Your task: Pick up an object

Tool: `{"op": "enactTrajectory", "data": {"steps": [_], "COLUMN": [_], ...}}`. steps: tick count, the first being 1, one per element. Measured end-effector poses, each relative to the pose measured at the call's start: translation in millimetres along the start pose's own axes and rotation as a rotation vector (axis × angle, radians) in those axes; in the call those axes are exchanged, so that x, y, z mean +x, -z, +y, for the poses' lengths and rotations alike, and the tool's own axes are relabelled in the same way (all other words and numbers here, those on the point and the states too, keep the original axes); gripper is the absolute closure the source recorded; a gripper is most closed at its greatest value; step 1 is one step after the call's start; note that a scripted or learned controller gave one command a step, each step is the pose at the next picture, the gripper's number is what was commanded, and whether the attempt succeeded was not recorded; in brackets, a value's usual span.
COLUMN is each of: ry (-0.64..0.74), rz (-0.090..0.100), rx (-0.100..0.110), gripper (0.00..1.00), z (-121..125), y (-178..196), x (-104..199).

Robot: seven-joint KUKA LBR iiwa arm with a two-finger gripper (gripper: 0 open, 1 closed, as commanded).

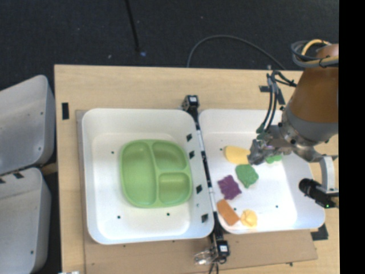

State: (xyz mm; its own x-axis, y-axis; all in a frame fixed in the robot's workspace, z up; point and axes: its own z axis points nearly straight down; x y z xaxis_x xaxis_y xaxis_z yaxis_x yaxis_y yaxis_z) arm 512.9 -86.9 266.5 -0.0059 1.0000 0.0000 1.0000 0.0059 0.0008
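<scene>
The right bin (228,121) holds several small toy pieces: a yellow one (235,154), a green one (247,175), a purple one (228,186), an orange one (227,212) and a pale yellow one (249,217). My gripper (258,154) hangs low over the bin's middle, just right of the yellow piece and above the green one. A small green bit (274,159) peeks out at the gripper's right side. The wrist hides the fingertips.
The left bin (97,130) holds a green divided tray (155,172). A black divider with clips (199,158) runs between the bins. Cables (274,96) trail from the arm over the right bin's back edge. A black fitting (316,192) sits at the right bin's right side.
</scene>
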Motion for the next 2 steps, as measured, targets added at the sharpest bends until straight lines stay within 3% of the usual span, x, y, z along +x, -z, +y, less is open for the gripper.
{"op": "enactTrajectory", "data": {"steps": [2], "ry": [0.002], "rz": [0.001], "rx": [0.0], "gripper": [1.0], "z": [16.9], "y": [0.5], "x": [107.1]}}
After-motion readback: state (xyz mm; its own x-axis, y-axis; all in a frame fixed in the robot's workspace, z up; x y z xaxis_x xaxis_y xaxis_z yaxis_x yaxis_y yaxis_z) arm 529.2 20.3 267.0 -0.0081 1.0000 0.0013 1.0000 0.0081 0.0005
